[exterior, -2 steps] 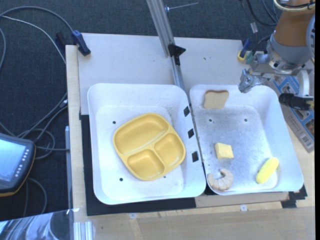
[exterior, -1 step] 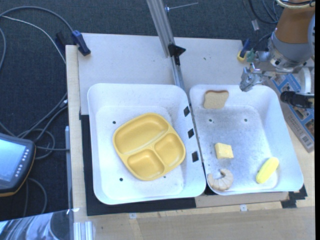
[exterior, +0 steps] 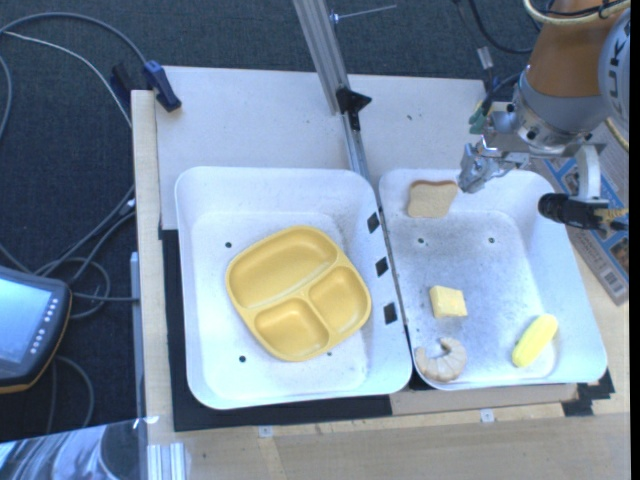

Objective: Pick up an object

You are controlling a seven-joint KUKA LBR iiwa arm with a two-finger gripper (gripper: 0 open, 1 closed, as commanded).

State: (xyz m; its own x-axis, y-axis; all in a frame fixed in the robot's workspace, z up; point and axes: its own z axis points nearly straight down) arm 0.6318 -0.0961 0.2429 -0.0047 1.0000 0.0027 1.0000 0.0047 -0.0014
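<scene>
So we see the gripper (exterior: 474, 175) at far edge of right bin (exterior: 560, 268), just right of the toast slice (exterior: 432, 200), nothing betw. fingers; can't tell how wide. Right bin also has butter-like yellow block (exterior: 448, 302), shrimp (exterior: 442, 359) at near edge, yellow banana-ish piece (exterior: 534, 340) near-right. Left bin (exterior: 200, 268) holds yellow divided plate (exterior: 298, 293).

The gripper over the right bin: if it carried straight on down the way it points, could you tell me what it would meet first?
Probably the toast slice: the gripper hangs just right of its upper edge. Depth is unclear, so it might meet the right bin floor beside it.
</scene>
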